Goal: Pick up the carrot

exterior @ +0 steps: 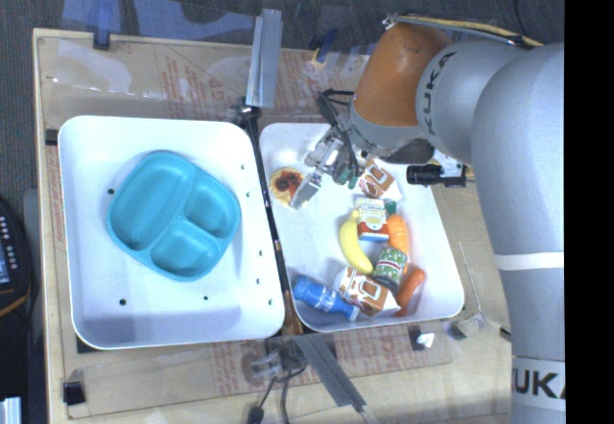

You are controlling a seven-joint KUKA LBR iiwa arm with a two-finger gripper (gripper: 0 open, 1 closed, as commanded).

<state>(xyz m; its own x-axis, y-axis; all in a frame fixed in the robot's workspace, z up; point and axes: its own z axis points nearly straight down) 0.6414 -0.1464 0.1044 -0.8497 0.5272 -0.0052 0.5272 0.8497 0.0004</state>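
Two shallow white bins side by side on the bench. Left bin (86, 297) holds one item: a blue divided plate (175, 213) with three compartments, lying flat near the middle, tilted slightly in plan. Right bin (443, 302) holds the clutter. Near its upper left corner, a small round piece that looks like a pizza slice or tart (285, 183), red and yellow on top. Down the middle, a banana (354, 247) lies lengthwise. Just right of the banana's top, a small white and green carton (373, 214); above that, a brown and white packet (381, 184). The carrot (398, 234) sits right of the banana, orange, pointing roughly up and down, touching the carton above it and a green-labelled can (390, 266) below it. A second orange-red vegetable piece (412, 287) lies at the lower right, beside the can. Along the bottom edge, a blue bottle (314, 294) on its side and a brown and white box (366, 294) just beside it. The gripper (309, 190) hangs over the upper left part of the right bin, next to the pizza piece, well apart from the carrot. Cannot tell whether the claw is apart or together; nothing seen between its tips. The arm (518, 153) comes in from the right, orange band over the bin's top edge.
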